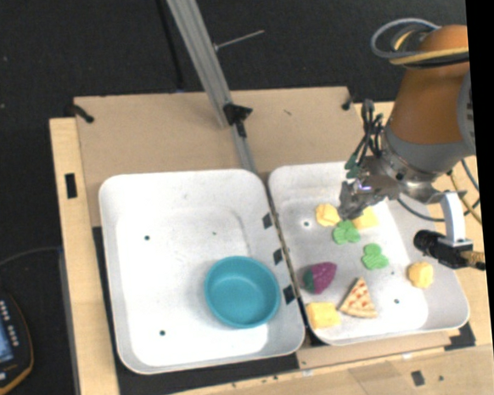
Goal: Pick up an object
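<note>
My gripper (353,207) hangs low over the back of the right bin (331,177), its tip between two yellow pieces (328,215) and just above a green piece (346,233). Nothing shows clearly between the fingers. In the same bin lie a second green piece (373,257), a purple berry-shaped toy (319,275), a pizza slice toy (356,300), a yellow block (323,316) at the front and a small yellow-orange lump (421,274) on the right.
A teal bowl (239,291) sits in the front right part of the left bin (146,209). A slanted metal pole (212,76) rises behind the bins. The bench edge runs along the front.
</note>
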Tool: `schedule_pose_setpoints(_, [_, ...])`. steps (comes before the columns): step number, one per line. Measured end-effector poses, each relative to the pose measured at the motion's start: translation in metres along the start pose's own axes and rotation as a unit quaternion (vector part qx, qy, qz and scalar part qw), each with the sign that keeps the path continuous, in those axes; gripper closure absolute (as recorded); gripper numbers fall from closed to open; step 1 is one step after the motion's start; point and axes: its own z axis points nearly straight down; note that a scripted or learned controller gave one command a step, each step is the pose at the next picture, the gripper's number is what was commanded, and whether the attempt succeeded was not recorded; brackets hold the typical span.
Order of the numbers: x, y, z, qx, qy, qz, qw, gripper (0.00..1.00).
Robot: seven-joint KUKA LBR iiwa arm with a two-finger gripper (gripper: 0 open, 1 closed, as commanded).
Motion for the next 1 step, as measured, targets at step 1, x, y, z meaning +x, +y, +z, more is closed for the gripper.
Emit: schedule_pose_setpoints(1, [0.0519,-0.0099,-0.0039,0.0,0.001,-0.001,1.0,1.0])
